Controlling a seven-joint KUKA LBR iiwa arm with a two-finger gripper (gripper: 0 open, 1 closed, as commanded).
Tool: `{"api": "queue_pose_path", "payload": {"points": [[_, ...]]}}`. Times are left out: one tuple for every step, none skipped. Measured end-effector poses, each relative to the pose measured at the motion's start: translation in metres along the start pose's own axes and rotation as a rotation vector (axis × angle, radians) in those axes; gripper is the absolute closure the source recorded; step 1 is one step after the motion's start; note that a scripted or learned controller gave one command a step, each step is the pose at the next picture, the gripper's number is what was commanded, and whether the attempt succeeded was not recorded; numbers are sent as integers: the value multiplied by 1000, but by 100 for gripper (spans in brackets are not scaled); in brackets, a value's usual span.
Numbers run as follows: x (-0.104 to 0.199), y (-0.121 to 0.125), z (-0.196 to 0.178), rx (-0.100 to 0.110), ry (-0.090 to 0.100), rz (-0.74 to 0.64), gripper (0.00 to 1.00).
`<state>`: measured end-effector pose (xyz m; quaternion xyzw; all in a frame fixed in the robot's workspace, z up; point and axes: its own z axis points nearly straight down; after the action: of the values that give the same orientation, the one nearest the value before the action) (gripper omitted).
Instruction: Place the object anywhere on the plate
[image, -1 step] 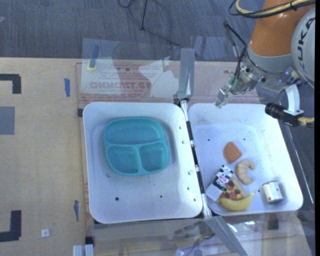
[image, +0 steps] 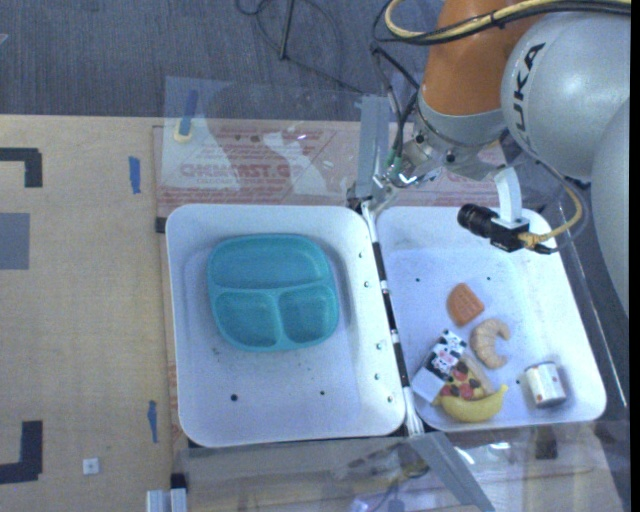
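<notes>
A teal plate (image: 270, 268) with three compartments lies in the left bin (image: 200, 400) with nothing on it. The right bin (image: 430, 255) holds an orange piece (image: 464, 303), a croissant (image: 491, 342), a banana (image: 472, 405), a black-and-white carton (image: 448, 353) and a small silver can (image: 545, 384), all in its near half. My gripper (image: 371, 188) hangs over the far end of the divider between the two bins, well away from the objects and from the plate. I see nothing in it.
A black camera unit (image: 490, 226) sticks out from the wrist over the far part of the right bin. A clear sheet with a pink label (image: 250, 165) lies behind the left bin. Tan bench (image: 80, 300) stretches to the left.
</notes>
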<state>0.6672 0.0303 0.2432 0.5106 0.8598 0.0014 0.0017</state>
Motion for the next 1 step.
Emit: {"api": "queue_pose_path", "payload": {"points": [[80,38,8,0,0,-18,100]]}}
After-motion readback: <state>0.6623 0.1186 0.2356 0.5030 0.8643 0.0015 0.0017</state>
